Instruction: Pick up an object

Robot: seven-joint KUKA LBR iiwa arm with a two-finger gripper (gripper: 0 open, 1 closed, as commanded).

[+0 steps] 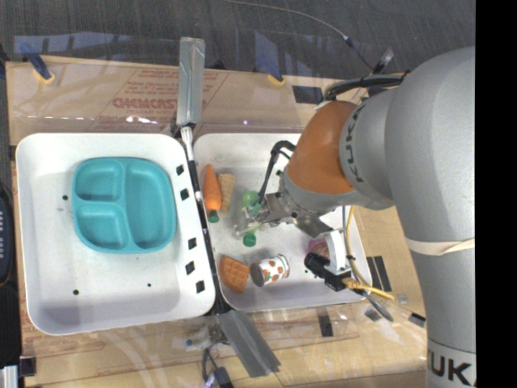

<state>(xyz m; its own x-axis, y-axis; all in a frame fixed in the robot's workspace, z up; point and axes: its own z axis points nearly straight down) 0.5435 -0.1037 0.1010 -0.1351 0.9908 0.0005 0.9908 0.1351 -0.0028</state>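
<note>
White bins [48,241] on cardboard-covered bench [121,95]

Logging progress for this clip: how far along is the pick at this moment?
Done: the arm has reached into the right bin, with the gripper low over a small green item. In hand: nothing visibly; whether anything sits between the fingers cannot be told. Left: a clear grasp and lift. The carrot, waffle and small can lie on the bin floor; the teal tray sits in the left bin.
</note>
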